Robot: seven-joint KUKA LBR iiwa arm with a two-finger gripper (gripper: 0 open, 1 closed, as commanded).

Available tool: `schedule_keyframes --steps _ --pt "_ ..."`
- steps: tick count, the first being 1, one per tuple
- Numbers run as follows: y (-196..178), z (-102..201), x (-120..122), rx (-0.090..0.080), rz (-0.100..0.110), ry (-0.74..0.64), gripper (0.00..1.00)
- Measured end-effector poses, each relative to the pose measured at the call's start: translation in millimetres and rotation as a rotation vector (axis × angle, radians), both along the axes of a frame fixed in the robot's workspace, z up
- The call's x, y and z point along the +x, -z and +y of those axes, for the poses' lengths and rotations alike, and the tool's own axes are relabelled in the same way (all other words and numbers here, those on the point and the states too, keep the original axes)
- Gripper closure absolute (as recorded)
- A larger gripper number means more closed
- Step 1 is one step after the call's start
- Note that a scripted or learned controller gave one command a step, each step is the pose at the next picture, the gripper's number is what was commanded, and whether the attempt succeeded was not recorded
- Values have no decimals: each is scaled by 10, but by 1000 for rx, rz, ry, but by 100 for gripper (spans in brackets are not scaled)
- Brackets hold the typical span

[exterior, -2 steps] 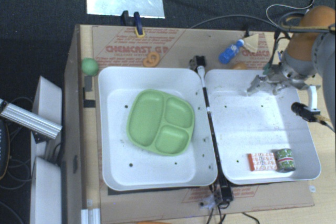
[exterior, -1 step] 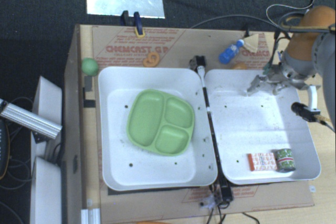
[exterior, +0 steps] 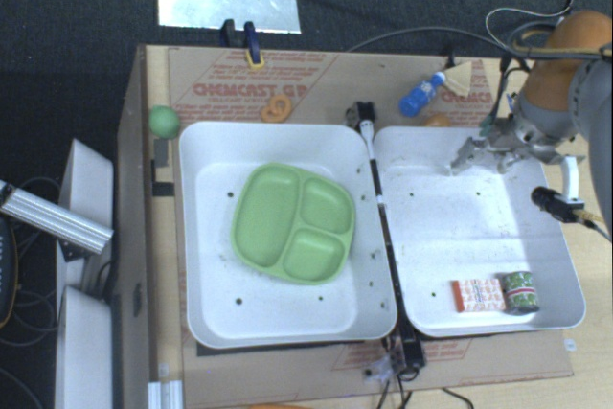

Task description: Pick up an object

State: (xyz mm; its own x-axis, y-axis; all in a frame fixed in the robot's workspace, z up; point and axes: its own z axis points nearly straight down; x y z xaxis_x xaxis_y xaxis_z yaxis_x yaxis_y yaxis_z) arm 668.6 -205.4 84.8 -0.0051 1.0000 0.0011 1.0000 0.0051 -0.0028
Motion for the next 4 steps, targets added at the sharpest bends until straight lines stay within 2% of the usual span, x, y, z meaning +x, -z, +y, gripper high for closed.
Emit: schedule_keyframes --steps 4 --pt "0 0 0 0 0 0 0"
